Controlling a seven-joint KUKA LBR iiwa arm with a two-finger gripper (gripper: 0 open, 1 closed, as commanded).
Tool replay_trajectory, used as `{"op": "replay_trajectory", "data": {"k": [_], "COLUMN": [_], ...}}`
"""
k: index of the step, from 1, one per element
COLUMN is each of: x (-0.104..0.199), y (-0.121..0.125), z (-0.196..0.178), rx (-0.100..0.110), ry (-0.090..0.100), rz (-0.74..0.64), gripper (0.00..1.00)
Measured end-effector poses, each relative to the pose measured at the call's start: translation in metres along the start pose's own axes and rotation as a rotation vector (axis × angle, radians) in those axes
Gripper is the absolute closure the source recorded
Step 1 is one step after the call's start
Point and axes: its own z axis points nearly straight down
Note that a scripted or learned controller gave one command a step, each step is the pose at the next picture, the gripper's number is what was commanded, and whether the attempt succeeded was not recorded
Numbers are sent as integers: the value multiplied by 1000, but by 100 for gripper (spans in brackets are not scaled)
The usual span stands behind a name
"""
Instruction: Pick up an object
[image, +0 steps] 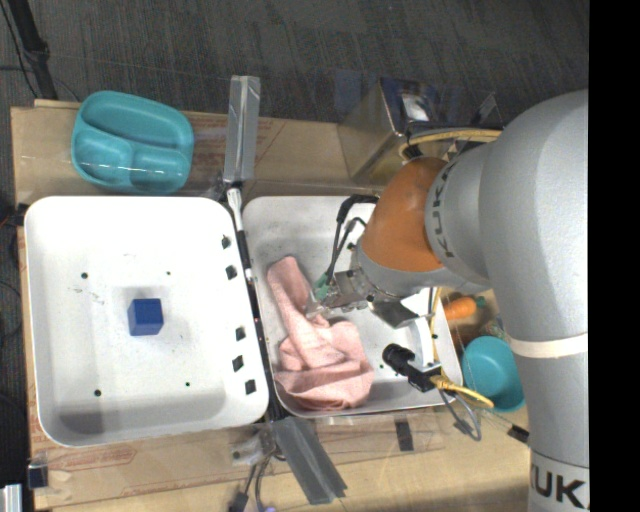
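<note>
Decently bright, soft light from above, no hard shadows. Washed out across the shallow white plastic bin on the left (120, 260), grey shadow band along its near wall. Mild sheen on the glossy teal plastic tray (132, 140) and the big grey robot arm (530, 200). Murky up top on the dark carpet (300, 40). Slightly soft and grainy overall, but readable folds in the crumpled pink cloth (315, 350).

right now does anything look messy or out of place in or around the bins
Only mildly. The pink cloth lies crumpled in the right bin, bunched toward its left wall. A teal tray sits outside both bins, on the bench behind the left bin. Nothing looks spilled or broken.
</note>
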Motion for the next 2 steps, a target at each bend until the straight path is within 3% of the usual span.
{"op": "replay_trajectory", "data": {"k": [1,2], "x": [0,11], "y": [0,24], "z": [0,10], "rx": [0,0], "ry": [0,-1], "rz": [0,-104], "gripper": [0,0]}}
